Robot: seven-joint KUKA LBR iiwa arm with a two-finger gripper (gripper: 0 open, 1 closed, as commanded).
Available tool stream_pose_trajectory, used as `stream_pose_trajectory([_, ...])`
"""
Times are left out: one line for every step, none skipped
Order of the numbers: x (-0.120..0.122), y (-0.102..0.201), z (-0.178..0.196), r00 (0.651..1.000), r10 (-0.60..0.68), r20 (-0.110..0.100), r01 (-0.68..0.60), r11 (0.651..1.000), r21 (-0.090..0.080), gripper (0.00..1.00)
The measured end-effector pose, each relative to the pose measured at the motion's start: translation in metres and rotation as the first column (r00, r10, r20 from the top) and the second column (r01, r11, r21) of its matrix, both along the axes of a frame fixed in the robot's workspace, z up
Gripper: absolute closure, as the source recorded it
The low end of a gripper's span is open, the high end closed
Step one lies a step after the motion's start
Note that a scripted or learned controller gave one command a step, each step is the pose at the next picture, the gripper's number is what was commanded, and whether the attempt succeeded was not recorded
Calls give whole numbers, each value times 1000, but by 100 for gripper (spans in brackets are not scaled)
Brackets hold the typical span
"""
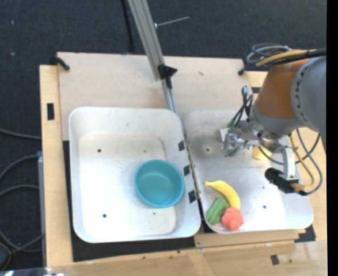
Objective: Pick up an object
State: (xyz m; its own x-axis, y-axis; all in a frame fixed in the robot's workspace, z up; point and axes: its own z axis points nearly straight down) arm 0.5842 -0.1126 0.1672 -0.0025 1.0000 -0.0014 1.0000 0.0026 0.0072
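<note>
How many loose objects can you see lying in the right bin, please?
3, clustered at its near left corner: a yellow banana, a green piece beside it and a red piece. The arm may hide others.

We record a yellow banana point(225, 192) lying curved in the right bin's near left corner; a green vegetable point(216, 210) lies just beside it, tilted; a red-orange round fruit point(232, 218) touches both. A teal bowl point(159, 183) sits upright in the left bin.
</note>
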Motion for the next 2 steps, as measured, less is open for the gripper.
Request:
stream_pose_trajectory([2, 1, 44, 1000, 1, -1, -1, 1000, 0, 100])
stream_pose_trajectory([4, 0, 84, 1000, 2, -1, -2, 1000, 0, 100])
